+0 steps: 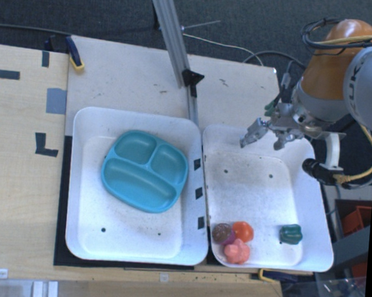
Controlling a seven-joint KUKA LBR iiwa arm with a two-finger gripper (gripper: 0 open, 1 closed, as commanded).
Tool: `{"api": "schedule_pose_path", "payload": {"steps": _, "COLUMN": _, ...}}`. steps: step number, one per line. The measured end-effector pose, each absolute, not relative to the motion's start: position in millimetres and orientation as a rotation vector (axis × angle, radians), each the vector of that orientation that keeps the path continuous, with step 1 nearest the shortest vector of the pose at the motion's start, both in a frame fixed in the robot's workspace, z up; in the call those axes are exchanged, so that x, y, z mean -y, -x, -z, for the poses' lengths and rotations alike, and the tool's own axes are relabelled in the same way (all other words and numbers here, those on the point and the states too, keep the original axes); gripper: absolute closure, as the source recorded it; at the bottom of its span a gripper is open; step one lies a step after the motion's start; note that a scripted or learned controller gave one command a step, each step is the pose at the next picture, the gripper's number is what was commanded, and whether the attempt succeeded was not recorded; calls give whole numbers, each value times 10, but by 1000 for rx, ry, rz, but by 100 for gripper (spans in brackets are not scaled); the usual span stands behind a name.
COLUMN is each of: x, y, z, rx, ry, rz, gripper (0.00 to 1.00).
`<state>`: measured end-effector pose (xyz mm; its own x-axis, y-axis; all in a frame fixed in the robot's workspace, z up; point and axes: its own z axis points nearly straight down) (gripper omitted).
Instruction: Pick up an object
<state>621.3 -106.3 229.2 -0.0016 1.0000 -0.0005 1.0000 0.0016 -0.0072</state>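
Hovering gripper [263, 138] — fingers apart, right bin [310, 207]

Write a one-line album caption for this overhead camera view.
Open gripper poised over the right bin; toy foods wait at its near edge.

We see the gripper [262, 140], fingers spread, over the right bin [315, 208] (toys [233, 240] at its near edge).
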Motion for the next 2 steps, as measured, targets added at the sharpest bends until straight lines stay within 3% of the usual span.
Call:
{"api": "schedule_pose_path", "payload": {"steps": 1, "x": 1002, "y": -6122, "z": -1699, "rx": 2220, "ry": 2215, "rz": -9, "gripper": 0}}
{"api": "schedule_pose_path", "payload": {"steps": 2, "x": 1050, "y": -6155, "z": -1230, "rx": 2221, "ry": 2217, "rz": -8, "gripper": 0}}
